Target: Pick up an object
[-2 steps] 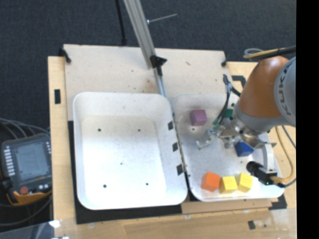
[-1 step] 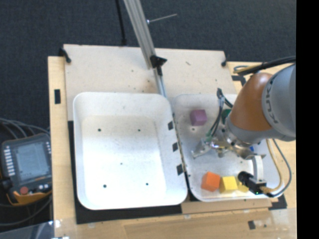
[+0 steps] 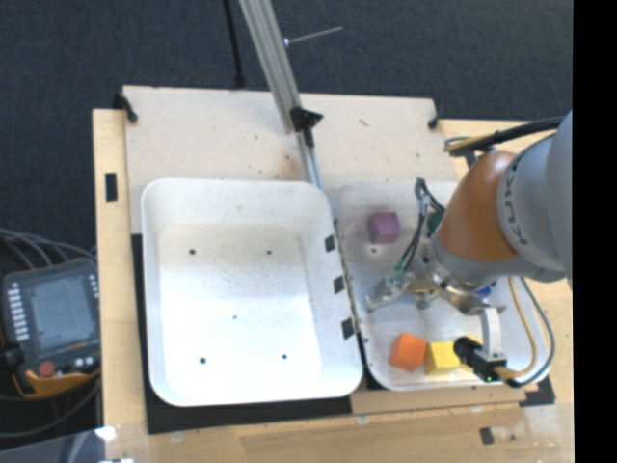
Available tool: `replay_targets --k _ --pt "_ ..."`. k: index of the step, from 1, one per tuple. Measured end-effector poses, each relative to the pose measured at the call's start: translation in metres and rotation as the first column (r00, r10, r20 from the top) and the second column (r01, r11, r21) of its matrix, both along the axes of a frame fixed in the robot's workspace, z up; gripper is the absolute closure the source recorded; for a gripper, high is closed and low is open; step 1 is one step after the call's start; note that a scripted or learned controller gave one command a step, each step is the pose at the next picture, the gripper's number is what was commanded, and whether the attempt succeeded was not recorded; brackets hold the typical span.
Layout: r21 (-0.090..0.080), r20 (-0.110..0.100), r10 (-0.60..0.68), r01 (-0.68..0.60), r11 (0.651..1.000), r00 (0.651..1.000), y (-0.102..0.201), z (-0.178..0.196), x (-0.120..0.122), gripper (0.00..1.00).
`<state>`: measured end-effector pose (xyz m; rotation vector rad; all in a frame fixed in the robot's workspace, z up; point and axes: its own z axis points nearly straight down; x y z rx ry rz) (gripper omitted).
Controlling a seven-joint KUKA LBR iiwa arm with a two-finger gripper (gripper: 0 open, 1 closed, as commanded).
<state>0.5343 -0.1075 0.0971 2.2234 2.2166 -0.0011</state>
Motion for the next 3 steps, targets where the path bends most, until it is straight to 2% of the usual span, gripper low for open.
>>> replay_targets --k 1,2,3 --pt "0.000 0.005 -0.007 0.007 1.000 1.000 -0.001 0.012 0.001 1.00" --pt "0.001 0.005 0.004 -0.004 1.000 1.000 -0.001 0.055 0.004 1.00" --pt "0.000 0.008 0.006 -0.006 1.000 1.000 -0.006 0.119 0.007 1.00"
